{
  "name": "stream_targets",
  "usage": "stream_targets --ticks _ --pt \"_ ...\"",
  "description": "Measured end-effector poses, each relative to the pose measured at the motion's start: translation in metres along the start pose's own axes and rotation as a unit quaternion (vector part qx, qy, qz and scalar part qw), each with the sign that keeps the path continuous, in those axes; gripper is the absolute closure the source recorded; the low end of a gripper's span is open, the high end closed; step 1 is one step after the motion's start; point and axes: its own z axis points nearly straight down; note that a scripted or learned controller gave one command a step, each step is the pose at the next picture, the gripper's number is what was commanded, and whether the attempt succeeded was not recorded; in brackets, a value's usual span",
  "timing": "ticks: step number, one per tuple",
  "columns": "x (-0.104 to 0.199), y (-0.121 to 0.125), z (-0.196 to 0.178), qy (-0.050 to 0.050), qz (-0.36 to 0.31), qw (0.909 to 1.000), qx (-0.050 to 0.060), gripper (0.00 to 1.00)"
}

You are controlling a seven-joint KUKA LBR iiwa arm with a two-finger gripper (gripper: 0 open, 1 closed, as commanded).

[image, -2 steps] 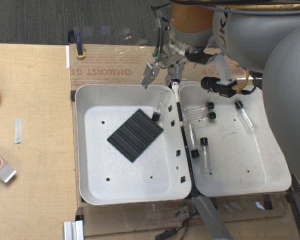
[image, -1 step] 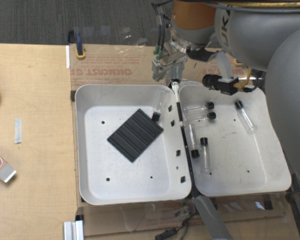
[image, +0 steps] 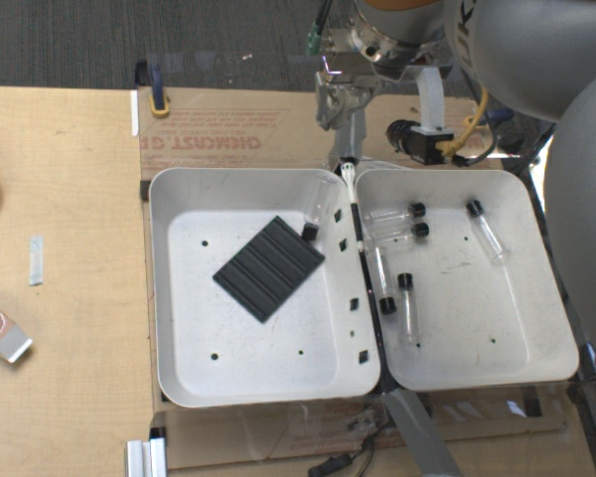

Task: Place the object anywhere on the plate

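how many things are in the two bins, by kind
clear tubes with black caps: 6, one in the left bin beside the plate, five in the right bin
black ribbed plate: 1
total: 7

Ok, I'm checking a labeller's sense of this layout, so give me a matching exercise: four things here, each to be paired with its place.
Things:
1. black ribbed plate
2. tube near the plate
3. lone tube
4. gripper

Places:
A. right bin, its far-right part
B. above the far rim, where the two bins meet
C. middle of the left bin
D. left bin, along its right wall

Pairs: 1-C, 2-D, 3-A, 4-B
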Motion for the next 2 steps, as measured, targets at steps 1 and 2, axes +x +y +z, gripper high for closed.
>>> stream_targets --ticks 1,2 --pt "0.004 -0.012 -0.053 0.000 0.195 0.9808 0.001 1.00" --pt "-0.008 -0.070 -0.090 0.000 0.291 0.9569 0.002 1.00"
